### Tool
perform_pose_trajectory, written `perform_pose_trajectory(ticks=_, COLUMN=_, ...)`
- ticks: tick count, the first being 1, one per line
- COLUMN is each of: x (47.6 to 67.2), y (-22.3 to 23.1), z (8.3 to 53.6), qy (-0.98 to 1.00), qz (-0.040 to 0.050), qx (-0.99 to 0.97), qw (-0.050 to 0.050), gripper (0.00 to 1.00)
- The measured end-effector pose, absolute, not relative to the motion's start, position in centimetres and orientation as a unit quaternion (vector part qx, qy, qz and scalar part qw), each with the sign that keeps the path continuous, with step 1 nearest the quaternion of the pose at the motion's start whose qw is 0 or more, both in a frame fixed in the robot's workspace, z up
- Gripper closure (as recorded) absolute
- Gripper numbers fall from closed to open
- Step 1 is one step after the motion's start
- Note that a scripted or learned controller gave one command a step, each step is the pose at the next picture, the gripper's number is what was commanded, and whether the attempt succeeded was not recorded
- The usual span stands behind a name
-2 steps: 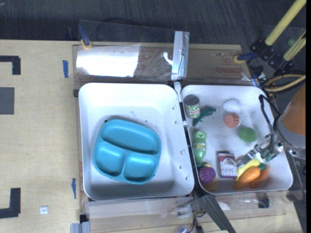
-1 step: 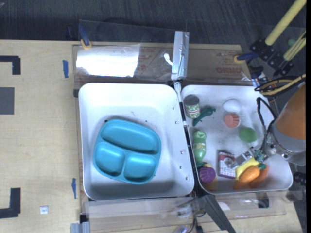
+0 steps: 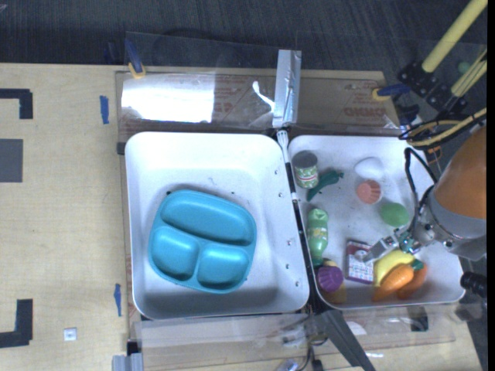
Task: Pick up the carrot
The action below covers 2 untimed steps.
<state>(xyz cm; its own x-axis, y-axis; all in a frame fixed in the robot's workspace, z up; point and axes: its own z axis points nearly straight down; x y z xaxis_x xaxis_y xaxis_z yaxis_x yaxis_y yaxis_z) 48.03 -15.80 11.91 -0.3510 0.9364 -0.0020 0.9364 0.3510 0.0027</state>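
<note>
The carrot [image 3: 401, 279] is orange with a green top and lies near the front right corner of the right bin [image 3: 344, 149]. It rests against a yellow toy fruit [image 3: 389, 264]. My gripper [image 3: 400, 243] reaches in from the right and hovers just above the yellow fruit and the carrot, below the grey wrist and orange band. Nothing visibly hangs from it.
The right bin also holds a small can [image 3: 305, 168], a dark green piece [image 3: 329, 179], a pink-and-white round item [image 3: 369, 185], a green lime [image 3: 394, 213], a green bottle shape [image 3: 318, 233], a purple piece [image 3: 330, 277] and a red-white box [image 3: 357, 262]. A blue divided plate [image 3: 203, 238] lies in the left bin [image 3: 147, 161].
</note>
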Motion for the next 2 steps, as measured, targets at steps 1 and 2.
perform_pose_trajectory(ticks=1, x=48.1, y=-14.9, z=9.1, qy=0.691, qz=0.0032, qx=0.723, qw=-0.001, gripper=0.00)
perform_pose_trajectory(ticks=2, x=48.7, y=-20.0, z=9.3, qy=0.792, qz=0.0055, qx=0.611, qw=0.010, gripper=0.00)
